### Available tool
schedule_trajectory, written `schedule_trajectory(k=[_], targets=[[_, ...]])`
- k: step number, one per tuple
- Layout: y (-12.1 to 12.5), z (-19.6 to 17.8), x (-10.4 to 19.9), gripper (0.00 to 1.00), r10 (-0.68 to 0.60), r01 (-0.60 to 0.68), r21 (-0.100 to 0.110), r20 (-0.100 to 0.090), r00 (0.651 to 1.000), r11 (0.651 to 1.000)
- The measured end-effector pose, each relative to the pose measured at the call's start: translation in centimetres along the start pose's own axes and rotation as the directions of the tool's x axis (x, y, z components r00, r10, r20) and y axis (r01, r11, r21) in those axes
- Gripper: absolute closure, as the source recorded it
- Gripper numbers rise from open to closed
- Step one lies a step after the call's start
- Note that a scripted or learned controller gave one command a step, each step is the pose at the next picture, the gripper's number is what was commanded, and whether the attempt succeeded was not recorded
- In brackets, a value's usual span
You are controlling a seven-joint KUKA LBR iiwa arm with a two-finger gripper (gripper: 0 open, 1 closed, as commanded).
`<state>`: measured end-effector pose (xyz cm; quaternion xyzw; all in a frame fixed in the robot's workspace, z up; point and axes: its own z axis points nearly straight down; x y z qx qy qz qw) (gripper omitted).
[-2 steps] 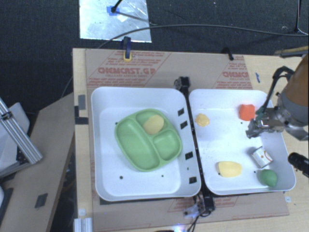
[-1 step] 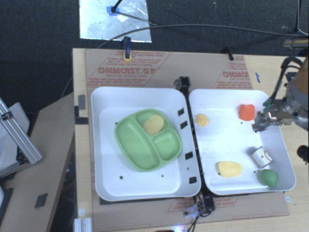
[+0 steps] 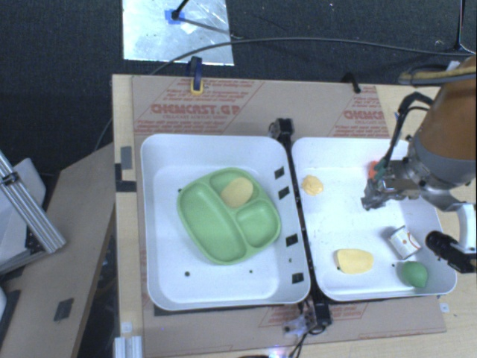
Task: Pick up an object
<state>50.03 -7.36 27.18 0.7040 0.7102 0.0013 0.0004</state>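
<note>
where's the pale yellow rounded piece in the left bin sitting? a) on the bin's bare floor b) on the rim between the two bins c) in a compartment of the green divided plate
c: the pale yellow rounded piece lies in the upper compartment of the green divided plate, which rests in the left white bin.

Arm (image 3: 447,125) cut off by right edge.
</note>
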Motion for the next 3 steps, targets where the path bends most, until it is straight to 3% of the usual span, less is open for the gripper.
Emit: schedule_trajectory(k=[3], targets=[[-0.5, 2.5, 15.8, 1.0, -0.001, 0.001, 0.002, -0.001, 1.0, 1.0]])
